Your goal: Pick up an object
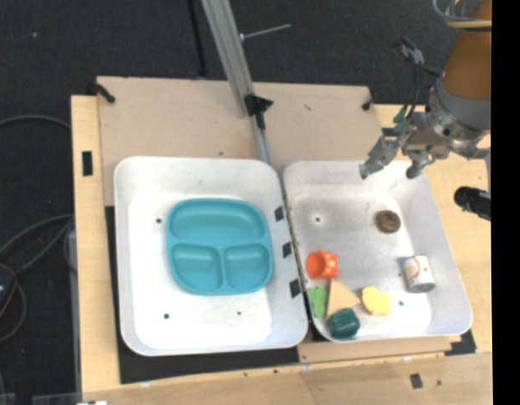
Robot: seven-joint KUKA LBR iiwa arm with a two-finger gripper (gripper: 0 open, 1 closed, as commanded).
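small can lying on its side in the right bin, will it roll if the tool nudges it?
Probably. The can lies on its side on the flat floor of the right bin, so a sideways nudge likely rolls it. Its shiny rounded wall looks slippery. It looks stiff, likely light.

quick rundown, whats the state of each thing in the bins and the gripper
gripper: open, above right bin's far edge, holding nothing
teal tray: flat in left bin, nothing on it
orange cup: on its side
can: on its side
brown disc: flat, alone
yellow piece: lying beside wedge
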